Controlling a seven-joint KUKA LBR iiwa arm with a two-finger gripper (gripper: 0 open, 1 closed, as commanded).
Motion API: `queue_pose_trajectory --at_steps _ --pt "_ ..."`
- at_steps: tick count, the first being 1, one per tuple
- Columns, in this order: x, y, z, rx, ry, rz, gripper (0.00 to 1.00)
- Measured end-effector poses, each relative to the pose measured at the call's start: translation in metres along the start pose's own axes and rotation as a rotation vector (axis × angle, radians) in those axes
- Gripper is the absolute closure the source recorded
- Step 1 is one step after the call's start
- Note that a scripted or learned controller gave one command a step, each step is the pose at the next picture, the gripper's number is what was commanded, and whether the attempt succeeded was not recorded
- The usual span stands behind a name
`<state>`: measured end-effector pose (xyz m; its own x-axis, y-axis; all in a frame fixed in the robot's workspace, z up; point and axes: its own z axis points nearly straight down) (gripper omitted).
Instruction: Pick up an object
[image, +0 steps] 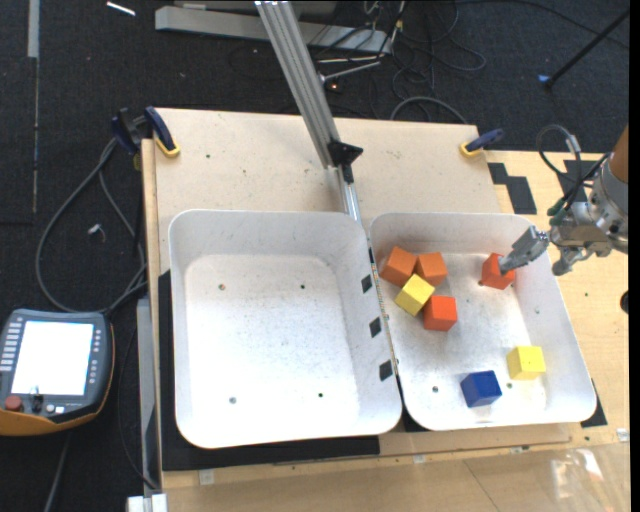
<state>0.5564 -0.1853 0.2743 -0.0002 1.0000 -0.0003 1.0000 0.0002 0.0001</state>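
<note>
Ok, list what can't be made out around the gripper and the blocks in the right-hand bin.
- Two-finger gripper: small and blurred in the camera view; whether it touches or grips the red wooden block can't be told.
- Grey arm: cut off by the right edge, so its pose is unknown.
- Red wooden block: its right side is hidden behind a finger.
- Orange cube: its lower corner is covered by the yellow cube.
</note>
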Motion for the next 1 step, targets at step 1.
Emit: queue_pose_trajectory --at_steps 1 --pt "-0.029 -0.0128 0.1329 0.008 0.002 0.003 0.0"
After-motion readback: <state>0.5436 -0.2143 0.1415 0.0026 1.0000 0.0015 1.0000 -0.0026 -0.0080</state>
